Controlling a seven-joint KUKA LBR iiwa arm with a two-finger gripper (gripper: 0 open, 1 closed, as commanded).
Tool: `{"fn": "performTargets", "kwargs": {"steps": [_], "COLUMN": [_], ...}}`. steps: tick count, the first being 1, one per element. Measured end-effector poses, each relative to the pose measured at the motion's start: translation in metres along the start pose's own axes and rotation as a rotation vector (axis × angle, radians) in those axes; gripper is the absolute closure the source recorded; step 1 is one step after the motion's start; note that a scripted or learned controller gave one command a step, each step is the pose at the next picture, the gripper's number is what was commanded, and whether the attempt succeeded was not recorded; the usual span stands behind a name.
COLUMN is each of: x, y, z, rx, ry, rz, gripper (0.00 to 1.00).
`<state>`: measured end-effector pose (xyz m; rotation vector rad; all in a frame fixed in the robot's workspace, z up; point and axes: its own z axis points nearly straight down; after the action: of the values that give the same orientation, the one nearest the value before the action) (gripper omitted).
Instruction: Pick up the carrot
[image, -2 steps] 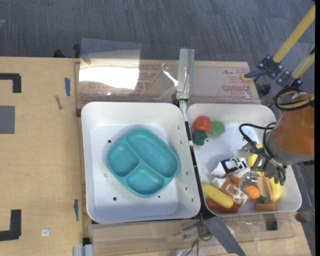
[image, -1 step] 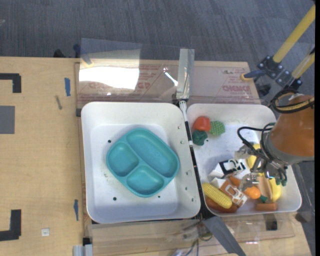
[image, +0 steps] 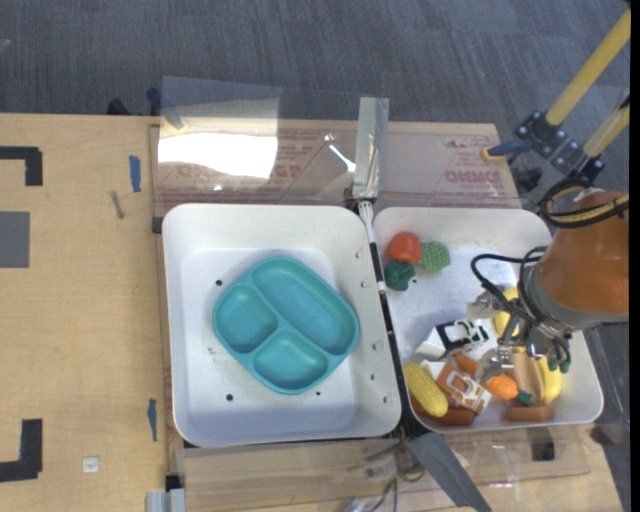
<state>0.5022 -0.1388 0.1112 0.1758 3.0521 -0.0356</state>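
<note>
The arm reached in from the right and hung low over the right bin, its orange band just above the wrist. The end effector pointed down into the toy pile at the bin's near right; whether it was wide or narrow could not be told. The carrot lay just beside and below it, among a corn cob and other toys. A teal divided plate sat in the left bin.

Even bright overhead light, strong white glare on clear panel behind left bin, soft shadows, slight overall blur.
</note>
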Motion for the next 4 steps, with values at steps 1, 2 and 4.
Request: {"fn": "performTargets", "kwargs": {"steps": [1,2,4], "x": [0.003,0.003,-0.006], "y": [0.008,0.011,0.009], "z": [0.0,0.0,0.0], "rx": [0.0,-0.001,-0.006], "ry": [0.005,0.006,0.001], "rz": [0.07,0.006,-0.568], "gripper": [0.0,0.0,0.0]}}
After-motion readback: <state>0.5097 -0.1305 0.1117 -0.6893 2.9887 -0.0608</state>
